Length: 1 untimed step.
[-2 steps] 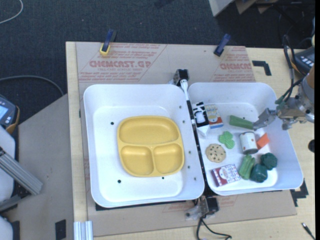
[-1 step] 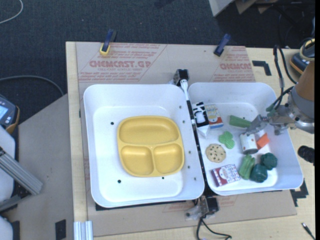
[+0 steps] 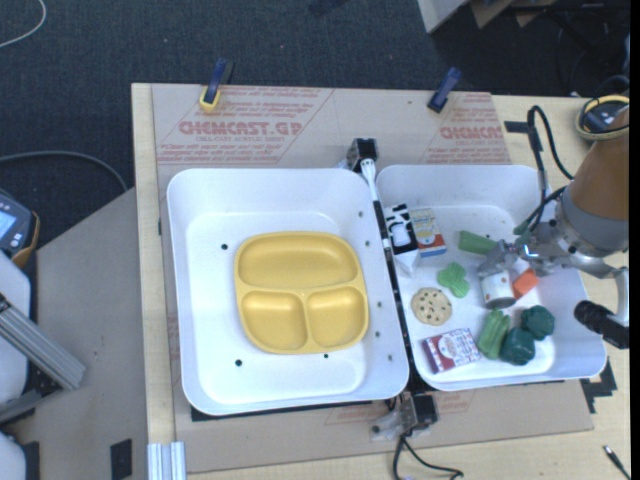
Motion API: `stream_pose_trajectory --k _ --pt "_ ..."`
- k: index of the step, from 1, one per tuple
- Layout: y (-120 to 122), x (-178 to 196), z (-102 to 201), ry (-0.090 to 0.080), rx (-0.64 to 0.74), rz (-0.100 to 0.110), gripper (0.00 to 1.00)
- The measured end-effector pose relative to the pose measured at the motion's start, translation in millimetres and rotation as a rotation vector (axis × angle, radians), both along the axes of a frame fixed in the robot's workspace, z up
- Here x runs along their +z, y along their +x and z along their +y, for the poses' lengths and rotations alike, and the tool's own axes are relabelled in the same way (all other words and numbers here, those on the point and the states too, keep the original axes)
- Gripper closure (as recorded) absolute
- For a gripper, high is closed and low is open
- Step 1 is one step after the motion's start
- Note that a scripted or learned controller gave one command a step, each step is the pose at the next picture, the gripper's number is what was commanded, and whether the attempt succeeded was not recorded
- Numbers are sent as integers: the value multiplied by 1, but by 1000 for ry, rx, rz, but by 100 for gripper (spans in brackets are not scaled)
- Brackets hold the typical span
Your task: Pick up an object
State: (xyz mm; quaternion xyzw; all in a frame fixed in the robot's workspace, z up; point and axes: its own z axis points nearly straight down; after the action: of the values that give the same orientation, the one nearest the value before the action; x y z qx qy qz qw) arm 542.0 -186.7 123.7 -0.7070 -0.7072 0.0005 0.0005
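Gripper sits low in right bin, by a small can near the bin's mid-right. Can't tell jaw state. Can prob. light, stiff, slick; grab across its round sides.

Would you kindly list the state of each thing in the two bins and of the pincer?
Yellow tray: upright, lying flat in the left bin.
Cookie: flat in the right bin.
Red packet: flat, near front edge.
Carton: lying on its side.
Can: beside the pincer.
Pincer: low over the right bin.

Yellow tray, white bins, chip-speckled tan cookie
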Motion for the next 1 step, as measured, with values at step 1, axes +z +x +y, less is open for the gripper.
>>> stream_pose_trajectory --k 1 --pt "4 -32 -2 -5 -1 -12 0"
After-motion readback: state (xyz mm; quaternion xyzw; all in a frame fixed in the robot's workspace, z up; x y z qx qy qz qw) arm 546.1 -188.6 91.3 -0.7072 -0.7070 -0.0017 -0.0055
